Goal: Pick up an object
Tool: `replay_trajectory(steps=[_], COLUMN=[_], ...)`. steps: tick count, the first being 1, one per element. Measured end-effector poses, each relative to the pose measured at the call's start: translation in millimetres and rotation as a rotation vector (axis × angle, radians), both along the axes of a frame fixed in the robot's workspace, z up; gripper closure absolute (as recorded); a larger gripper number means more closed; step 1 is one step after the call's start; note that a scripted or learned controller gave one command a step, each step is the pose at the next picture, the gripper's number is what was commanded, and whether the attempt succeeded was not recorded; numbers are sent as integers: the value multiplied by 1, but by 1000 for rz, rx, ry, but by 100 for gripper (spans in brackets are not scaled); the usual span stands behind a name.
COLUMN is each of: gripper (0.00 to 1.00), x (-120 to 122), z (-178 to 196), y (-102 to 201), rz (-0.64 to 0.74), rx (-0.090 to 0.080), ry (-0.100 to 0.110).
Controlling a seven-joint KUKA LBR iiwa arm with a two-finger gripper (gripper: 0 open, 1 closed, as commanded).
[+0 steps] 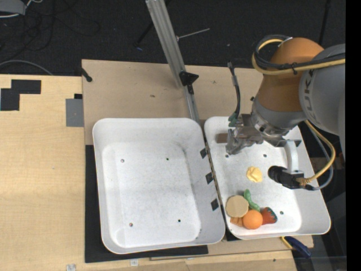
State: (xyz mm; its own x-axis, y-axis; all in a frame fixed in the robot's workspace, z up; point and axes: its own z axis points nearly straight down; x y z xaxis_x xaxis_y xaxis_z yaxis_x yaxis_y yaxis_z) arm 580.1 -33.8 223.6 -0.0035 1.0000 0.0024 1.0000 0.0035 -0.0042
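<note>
The counter (45,168) is light wood-grain board with a plain brown panel (135,89) behind the bins. Black floor with loose cables (51,16) runs along the counter's far edge. A grey aluminium rail (169,41) rises at a slant from the panel's far edge, between the bins.

Two white bins sit side by side on a black mat. The left bin (149,185) has a speckled floor with small holes. The right bin (316,219) holds all the objects.

Objects in the right bin:
- A small yellow piece (254,174), near the bin's centre, apart from the others.
- A tan disc (237,206), an orange ball (252,219), a red piece (269,215) and a green piece (249,198), clustered and touching at the bin's near edge.

The arm (293,83), grey with an orange band, enters from the right. The claw (239,141) hangs over the far left corner of the right bin, well apart from the cluster. Its state: cannot tell; nothing shows between its tips.
</note>
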Motion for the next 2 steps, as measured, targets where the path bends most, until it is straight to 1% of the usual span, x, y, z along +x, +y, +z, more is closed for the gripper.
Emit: replay_trajectory(steps=[1,2], gripper=[100,100], x=[16,45], z=[-9,-5], y=[50,99], rz=[0,0], rx=[-1,-2], ry=[-1,-4])
